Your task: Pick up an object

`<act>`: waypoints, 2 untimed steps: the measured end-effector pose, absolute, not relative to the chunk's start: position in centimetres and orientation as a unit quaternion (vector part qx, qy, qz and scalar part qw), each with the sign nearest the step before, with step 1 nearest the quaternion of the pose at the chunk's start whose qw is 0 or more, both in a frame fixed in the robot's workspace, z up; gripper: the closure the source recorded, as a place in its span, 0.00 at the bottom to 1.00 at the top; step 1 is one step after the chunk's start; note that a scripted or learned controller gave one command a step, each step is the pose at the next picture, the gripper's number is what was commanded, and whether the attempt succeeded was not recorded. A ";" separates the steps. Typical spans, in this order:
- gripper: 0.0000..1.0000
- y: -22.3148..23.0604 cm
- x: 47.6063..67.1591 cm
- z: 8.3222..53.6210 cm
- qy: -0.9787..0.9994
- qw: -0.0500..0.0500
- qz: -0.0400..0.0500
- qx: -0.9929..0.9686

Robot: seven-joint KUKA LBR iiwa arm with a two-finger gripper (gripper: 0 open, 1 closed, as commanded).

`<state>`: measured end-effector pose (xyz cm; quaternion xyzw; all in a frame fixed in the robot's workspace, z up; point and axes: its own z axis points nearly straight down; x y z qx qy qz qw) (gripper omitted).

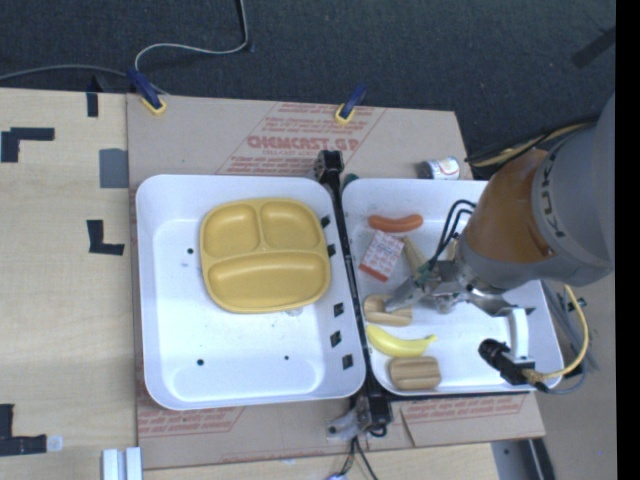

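**Reaching low into a crowded bin**

Poised low in the right bin, the hand, finger spread impossible to judge from above. Just beside it, a pale bun-like piece; nearby, a banana, a brown block, a red-and-white packet and a sausage. In the left bin, a yellow divided tray. Likely risk: a glancing close on tightly grouped items, nudging rather than gripping.
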<state>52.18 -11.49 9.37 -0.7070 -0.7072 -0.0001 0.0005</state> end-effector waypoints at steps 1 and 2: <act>0.00 -9.9 56.6 8.8 -0.707 -0.004 -0.001 -0.708; 0.00 -10.5 62.1 8.5 -0.705 0.014 0.010 -0.709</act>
